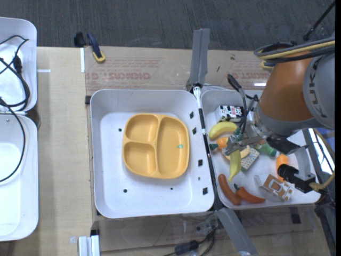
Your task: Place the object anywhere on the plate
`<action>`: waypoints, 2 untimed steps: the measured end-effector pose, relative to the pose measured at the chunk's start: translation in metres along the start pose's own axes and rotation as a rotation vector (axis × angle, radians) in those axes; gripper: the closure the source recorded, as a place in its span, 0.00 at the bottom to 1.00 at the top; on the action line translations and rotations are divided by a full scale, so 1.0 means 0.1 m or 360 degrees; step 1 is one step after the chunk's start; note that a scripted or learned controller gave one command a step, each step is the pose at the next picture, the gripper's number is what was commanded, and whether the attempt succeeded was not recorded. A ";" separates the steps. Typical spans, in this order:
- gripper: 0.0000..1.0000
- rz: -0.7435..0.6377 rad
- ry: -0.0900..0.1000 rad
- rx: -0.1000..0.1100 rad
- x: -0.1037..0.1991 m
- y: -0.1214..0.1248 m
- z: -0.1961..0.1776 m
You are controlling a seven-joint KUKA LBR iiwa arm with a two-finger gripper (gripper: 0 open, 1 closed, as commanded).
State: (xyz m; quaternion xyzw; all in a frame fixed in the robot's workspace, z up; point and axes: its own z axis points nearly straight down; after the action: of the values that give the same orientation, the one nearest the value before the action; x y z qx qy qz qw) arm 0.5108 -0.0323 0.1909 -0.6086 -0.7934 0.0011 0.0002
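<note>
Okay, my gripper (238,144) low over right bin clutter, banana (235,164) just beneath running lengthwise down-frame; plate (156,145) lies well left; grip state unclear

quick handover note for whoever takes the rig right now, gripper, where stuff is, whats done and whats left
Gripper: down in the right bin, in among the toy food beside the yellow banana; I cannot tell whether it has hold of anything.
Plate: yellow, three compartments, in the left bin, with no toy food on it.
Other items in the right bin: two red sausages near the front wall, a small cardboard box.
Done: arm has reached the pile.
Left: secure one object, carry it across the divider, set it anywhere on the plate.
</note>
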 end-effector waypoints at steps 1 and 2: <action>1.00 0.0167 -0.0001 0.0001 -0.34 0.43 0.00; 1.00 0.0043 0.0000 0.0001 0.63 1.21 -0.03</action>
State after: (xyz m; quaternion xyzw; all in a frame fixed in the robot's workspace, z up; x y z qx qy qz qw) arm 0.6117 0.0603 0.1940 -0.6193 -0.7852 0.0014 0.0003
